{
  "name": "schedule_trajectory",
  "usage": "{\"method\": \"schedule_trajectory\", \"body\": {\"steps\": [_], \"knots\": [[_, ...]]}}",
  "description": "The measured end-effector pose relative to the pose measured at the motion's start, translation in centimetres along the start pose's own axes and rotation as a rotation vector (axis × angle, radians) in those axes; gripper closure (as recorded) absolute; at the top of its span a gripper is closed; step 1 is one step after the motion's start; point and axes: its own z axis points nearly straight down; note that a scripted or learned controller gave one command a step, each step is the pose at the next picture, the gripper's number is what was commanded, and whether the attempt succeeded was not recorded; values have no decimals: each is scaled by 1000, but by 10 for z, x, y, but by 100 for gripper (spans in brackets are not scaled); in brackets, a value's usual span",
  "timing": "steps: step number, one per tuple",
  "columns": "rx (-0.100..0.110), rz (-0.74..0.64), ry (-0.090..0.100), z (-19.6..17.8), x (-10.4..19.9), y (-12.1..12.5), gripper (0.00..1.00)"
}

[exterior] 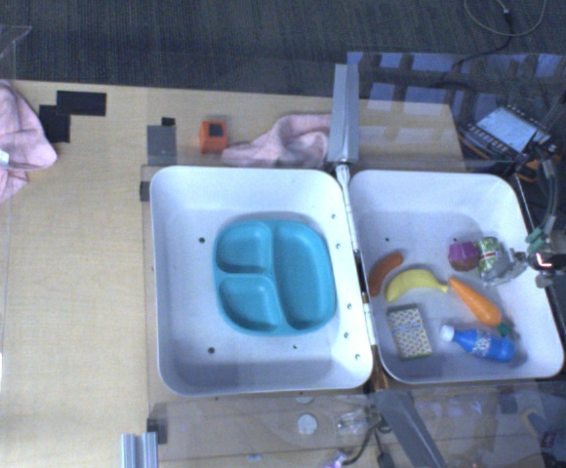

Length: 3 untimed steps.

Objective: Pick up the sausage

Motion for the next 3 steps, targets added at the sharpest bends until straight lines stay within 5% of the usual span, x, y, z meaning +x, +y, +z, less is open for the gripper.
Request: {"method": "schedule_trajectory", "body": {"steps": [1, 2, 3], "knots": [[1, 20, 1, 74, 80, 63, 0], [-8, -194, -1, 132, 103, 124, 0], [-11, -243, -2, 130, 97, 53, 0]]}}
